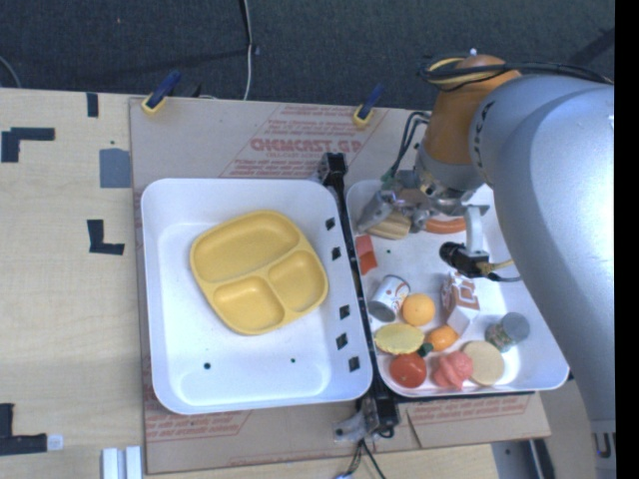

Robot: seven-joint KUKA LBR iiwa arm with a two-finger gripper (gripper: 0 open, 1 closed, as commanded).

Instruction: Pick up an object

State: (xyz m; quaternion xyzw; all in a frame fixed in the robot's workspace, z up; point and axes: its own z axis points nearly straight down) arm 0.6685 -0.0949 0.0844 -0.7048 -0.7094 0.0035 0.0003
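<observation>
- Tan wedge [391, 227] sits at the far-left corner of the right bin [539, 375], touching or just under the gripper [399, 208].
- Step in hand, I'd judge: the descent onto it. Jaws: cannot tell, they're blurred together with the object.
- The wedge's long axis looks to run across the bin, left to right; the next move calls for closing across its short side.

Yellow tray [260, 272], white bins [165, 218], red tomato [407, 370], orange fruit [418, 310].
</observation>
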